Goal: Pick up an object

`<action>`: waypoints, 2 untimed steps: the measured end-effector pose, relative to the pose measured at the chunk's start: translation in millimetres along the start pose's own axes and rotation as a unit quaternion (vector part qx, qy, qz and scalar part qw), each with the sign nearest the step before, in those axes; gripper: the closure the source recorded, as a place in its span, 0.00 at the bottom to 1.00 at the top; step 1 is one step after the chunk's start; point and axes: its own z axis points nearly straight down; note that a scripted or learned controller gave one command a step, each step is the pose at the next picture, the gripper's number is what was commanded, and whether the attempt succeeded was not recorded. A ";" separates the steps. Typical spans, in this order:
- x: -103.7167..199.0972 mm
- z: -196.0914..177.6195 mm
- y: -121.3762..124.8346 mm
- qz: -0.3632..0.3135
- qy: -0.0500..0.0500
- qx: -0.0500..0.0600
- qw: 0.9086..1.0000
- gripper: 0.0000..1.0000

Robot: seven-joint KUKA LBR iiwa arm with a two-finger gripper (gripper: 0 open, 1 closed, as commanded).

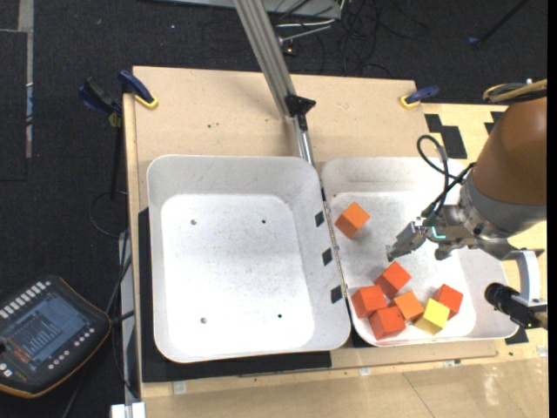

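At the far left, a teach pendant (39,333) is lying on the dark floor beside the surface (226,111), whose tan board is carrying two shallow white bins. The left bin (165,259) is sitting with only small dark specks showing on its floor. A grey metal pole (265,46) is slanting down from the top toward the seam between the bins. In the right bin (383,177), a lone orange cube (352,219) is resting near the left wall, tilted on its corner and well apart from the others. Lower down, a cluster of blocks is lying close together: an orange cube (394,278), a red-orange cube (368,300), another red-orange cube (387,322), an orange cube (408,306), a yellow cube (432,316) and a red-orange cube (448,299), several of them touching. The gripper (402,242) is hovering above the bin floor between the lone cube and the cluster, just above the topmost cube; its fingers are pointing down and left, looking close together with nothing between them. The grey arm (513,172) with its orange band is reaching in from the right.
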 end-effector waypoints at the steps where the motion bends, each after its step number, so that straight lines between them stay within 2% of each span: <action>1: -0.2 -1.9 0.8 0.001 0.000 -0.002 1.000 0.00; 2: -1.6 60.7 -5.2 0.002 0.000 0.001 1.000 0.00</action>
